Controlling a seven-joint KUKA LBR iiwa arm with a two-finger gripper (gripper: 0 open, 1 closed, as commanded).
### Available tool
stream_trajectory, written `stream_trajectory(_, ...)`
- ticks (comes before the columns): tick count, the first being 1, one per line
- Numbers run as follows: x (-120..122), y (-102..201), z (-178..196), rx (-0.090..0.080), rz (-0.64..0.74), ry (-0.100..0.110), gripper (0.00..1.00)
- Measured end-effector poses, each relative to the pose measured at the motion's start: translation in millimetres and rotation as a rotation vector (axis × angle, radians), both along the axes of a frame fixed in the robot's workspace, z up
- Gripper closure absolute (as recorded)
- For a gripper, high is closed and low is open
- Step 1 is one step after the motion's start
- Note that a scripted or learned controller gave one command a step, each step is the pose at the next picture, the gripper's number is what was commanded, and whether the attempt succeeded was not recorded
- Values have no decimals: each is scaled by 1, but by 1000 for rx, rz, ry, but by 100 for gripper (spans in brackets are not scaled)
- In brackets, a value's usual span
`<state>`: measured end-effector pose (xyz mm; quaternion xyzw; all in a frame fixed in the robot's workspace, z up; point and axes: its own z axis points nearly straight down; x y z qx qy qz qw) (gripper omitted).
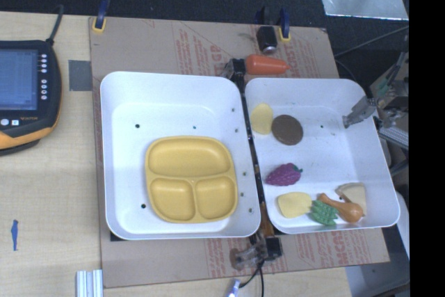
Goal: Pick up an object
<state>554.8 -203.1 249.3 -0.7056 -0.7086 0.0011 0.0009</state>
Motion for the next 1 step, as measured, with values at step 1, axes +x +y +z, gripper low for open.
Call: stream_trajectory(1,45,33,-81,0,1,3,0)
